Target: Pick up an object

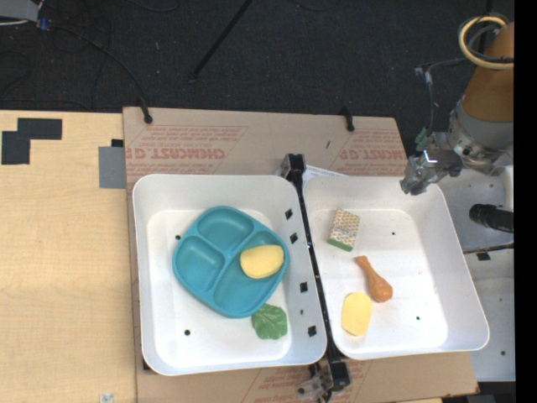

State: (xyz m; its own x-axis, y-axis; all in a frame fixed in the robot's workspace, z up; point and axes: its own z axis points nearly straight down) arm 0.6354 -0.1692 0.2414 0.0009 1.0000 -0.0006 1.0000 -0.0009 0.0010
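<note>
My arm [489,74] runs off the right edge, so most of it is cut away. My claw [417,177] is small and dark over the right bin's [457,242] far corner; its fingers are too blurred to read.

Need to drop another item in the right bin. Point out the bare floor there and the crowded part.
In the right white bin, floor is bare right of the orange drumstick-shaped toy and along the far wall behind the patterned green-edged block. The near-left part is crowded: the drumstick and the pale yellow oval piece lie close together.
</note>
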